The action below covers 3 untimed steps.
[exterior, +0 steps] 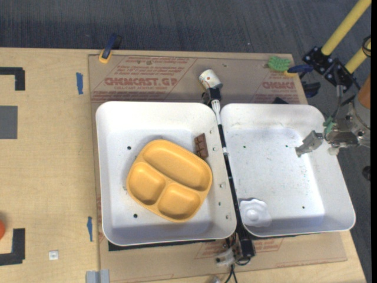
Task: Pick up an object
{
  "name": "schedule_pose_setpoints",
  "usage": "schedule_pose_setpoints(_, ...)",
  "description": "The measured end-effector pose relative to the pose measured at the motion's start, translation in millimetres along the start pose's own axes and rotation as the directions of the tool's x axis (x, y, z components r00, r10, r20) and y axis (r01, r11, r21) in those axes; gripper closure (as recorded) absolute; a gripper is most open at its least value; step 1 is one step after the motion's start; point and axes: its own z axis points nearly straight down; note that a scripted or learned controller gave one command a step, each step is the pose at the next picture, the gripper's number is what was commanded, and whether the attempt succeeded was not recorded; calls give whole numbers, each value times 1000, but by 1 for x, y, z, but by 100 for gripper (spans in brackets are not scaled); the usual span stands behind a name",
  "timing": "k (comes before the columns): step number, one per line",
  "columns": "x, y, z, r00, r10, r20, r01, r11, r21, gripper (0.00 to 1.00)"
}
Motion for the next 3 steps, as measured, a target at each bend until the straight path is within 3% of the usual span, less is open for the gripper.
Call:
schedule_pose_setpoints(1,-7,-56,87,1000,3,-1,-3,1000,2,0)
schedule_pose_setpoints(2,-7,-55,77,1000,3,0,-3,1000,-1,100)
schedule_pose_setpoints(3,-24,-58,5,956,-294,3,294,956,-2,100)
